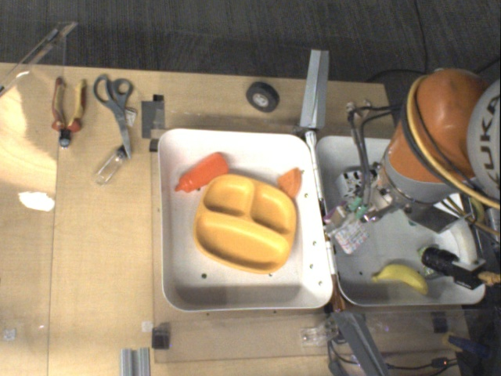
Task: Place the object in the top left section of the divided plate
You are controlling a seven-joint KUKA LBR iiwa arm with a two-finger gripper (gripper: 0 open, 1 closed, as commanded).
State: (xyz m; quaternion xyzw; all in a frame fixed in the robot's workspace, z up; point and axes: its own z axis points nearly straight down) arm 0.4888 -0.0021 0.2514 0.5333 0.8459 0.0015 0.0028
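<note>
A yellow divided plate (245,223) lies in the left white bin (176,280), turned a little, with two small sections at the far side and one long section at the near side. All three sections look bare. A red-orange carrot-like piece (201,172) lies in the bin just beyond the plate's top left corner. A smaller orange piece (291,182) rests against the plate's top right corner. My gripper (349,227) hangs low over the left edge of the right bin (407,292), close to the wall between the bins. A yellow banana (401,276) lies in the right bin, near its front.
Scissors (117,104), red-handled pliers (66,108) and a roll of black tape (263,96) lie on the wooden bench beyond the bins. A grey metal post (315,88) stands behind the gap between the bins. The arm's large orange-banded body (442,124) overhangs the right bin.
</note>
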